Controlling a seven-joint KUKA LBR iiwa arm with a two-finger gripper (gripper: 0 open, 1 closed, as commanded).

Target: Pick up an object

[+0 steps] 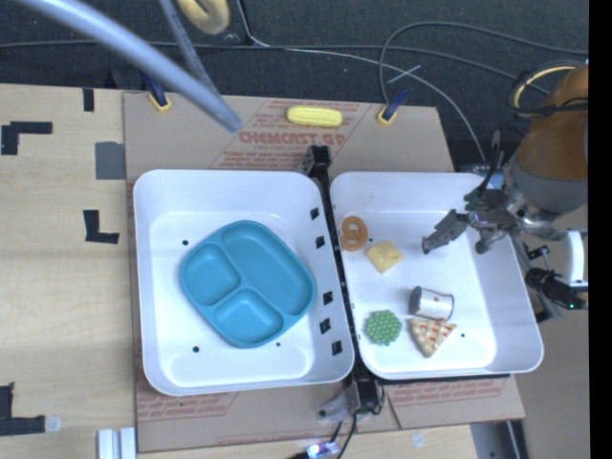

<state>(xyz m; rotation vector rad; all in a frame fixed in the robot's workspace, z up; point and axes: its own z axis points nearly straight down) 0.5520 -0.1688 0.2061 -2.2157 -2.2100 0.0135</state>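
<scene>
Camera view, from the front edge back: in the right bin [497,357] lie a pizza slice [432,335], a green ball [383,327] and a small can [431,302]; farther back, a yellow block [384,255] and a ring [354,232]. My fingers [463,232] hang spread and empty above the bin's far right, ready to drop. The left bin [158,352] holds a blue tray [247,282].

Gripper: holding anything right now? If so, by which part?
Nothing held. The gripper hangs open over the right bin, with no object between its fingers.
</scene>
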